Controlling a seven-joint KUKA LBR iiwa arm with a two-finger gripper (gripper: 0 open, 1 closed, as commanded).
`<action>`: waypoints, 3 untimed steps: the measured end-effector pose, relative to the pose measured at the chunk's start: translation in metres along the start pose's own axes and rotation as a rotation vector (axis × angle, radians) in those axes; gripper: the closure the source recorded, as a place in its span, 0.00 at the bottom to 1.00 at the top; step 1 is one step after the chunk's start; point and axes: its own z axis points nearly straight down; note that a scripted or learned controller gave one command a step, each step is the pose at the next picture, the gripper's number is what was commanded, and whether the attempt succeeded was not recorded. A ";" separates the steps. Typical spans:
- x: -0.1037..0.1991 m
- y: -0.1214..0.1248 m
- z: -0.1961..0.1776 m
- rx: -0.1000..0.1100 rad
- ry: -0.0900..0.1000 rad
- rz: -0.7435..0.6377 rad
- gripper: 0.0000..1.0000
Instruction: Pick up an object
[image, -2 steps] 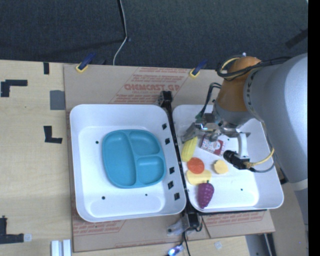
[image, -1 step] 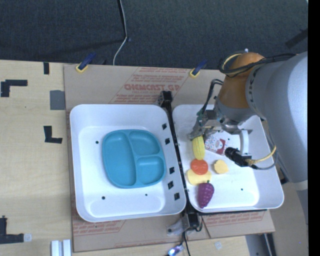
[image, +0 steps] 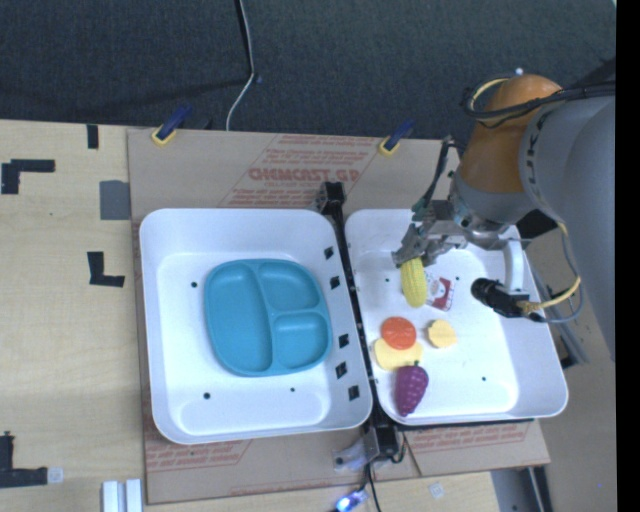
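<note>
Purple grapes (image: 410, 387) low; corn (image: 413, 281) directly beneath gripper (image: 417, 254).

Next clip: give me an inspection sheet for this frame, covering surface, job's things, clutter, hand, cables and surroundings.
Surface: two shallow white bins side by side, left bin and right bin, on a cardboard sheet over a wooden bench.
Job's things: in the right bin, a yellow toy corn cob, an orange round toy on a yellow piece, a small yellow chunk, purple toy grapes and a small red-and-white item.
Clutter: blue divided plastic plate in the left bin.
Hand: hand directly above the corn cob's upper end; contact unclear.
Cables: white cable over the dark backdrop.
Surroundings: black tape marks on the bench.
</note>
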 end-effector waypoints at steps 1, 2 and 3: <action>-0.002 0.001 -0.063 -0.002 -0.001 -0.001 1.00; -0.002 0.001 -0.082 0.004 0.001 0.000 1.00; 0.052 -0.006 -0.078 0.006 0.003 -0.005 1.00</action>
